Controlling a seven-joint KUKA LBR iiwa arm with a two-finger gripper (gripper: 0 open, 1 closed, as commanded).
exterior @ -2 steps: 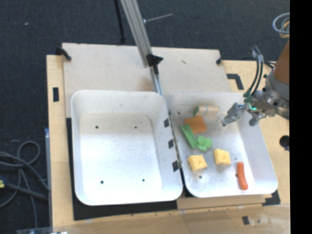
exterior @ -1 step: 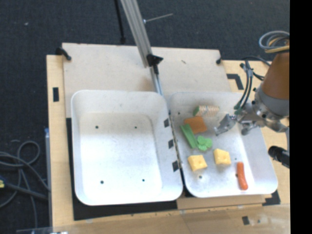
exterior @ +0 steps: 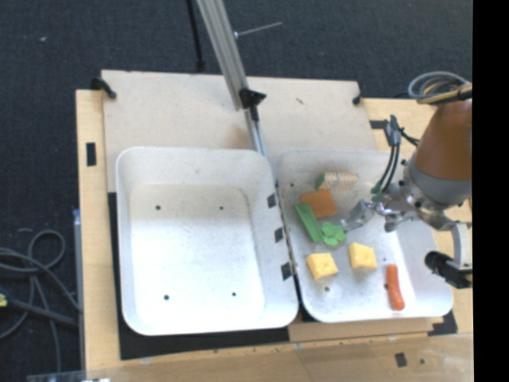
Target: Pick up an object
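The right bin (exterior: pixel 421 293) holds an orange block (exterior: pixel 321 204), a green bean-shaped piece (exterior: pixel 316 224), two yellow cheese-like chunks (exterior: pixel 322 265) (exterior: pixel 363 256), a red-orange carrot (exterior: pixel 394 286) and a pale ridged piece (exterior: pixel 340 179). My gripper (exterior: pixel 355 216) hangs low over this bin, just right of the green piece and above the right yellow chunk. Nothing shows between its tips. The grey arm with its orange band (exterior: pixel 445 146) reaches in from the right.
The left bin (exterior: pixel 199 241) lies beside the right one. A slanted metal pole (exterior: pixel 227 50) rises from the back of the bench. Cables (exterior: pixel 32 269) lie on the floor at left.
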